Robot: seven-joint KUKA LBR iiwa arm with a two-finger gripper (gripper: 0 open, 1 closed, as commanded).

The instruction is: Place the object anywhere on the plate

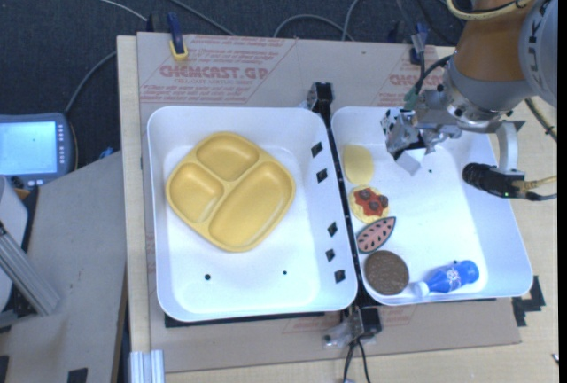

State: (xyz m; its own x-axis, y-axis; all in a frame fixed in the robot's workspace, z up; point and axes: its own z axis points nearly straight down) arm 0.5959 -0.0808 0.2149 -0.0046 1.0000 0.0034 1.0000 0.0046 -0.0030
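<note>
A yellow three-compartment plate lies in the left bin with nothing on it. In the right bin, along its left wall, lie a pale yellow disc, a pizza-like piece with red toppings, a watermelon slice, a brown cookie and a blue bottle. My gripper hangs over the right bin's upper left part, just right of the pale disc. I see nothing between its fingers.
A black divider with clips separates the two bins. A black fitting with a cable sits at the right bin's right side. Cables trail over the dark floor behind the bench, and a small monitor stands at far left.
</note>
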